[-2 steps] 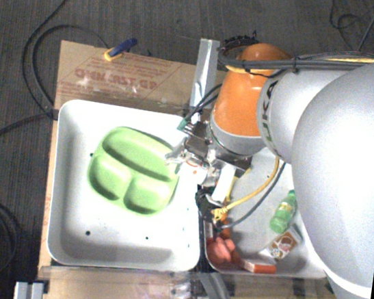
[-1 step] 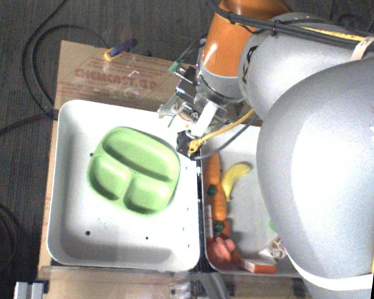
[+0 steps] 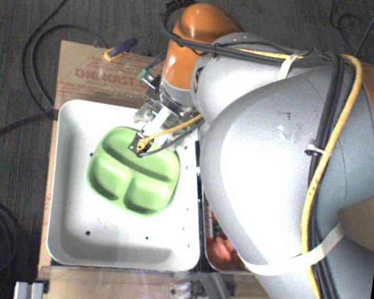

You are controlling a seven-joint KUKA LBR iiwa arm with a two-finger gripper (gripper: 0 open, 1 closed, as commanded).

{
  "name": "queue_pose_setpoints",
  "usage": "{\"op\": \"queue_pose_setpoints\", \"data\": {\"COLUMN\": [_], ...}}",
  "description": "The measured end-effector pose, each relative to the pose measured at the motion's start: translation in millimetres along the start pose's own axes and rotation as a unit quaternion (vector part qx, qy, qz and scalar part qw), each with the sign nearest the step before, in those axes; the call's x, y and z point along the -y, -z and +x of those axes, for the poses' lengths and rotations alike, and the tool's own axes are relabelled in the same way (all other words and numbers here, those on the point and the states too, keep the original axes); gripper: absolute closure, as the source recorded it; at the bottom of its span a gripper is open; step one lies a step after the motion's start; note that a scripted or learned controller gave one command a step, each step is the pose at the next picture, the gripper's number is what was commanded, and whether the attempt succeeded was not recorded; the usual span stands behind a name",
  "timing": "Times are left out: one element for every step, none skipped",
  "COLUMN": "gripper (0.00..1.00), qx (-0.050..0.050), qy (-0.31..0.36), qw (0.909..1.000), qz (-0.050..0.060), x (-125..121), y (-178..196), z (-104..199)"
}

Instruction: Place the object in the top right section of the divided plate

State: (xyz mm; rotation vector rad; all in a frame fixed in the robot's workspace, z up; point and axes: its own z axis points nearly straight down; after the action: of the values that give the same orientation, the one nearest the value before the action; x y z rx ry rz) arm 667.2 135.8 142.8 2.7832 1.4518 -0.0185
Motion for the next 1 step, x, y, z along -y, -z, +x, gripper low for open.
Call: {"op": "queue_pose_setpoints", "data": {"gripper": [1.0], "qx": [-0.001], "qy": [-0.055], "qw": [0.9985], "qz": [0.002], "x": [36.6], "y": [34.8], "z": [-90.8]}}
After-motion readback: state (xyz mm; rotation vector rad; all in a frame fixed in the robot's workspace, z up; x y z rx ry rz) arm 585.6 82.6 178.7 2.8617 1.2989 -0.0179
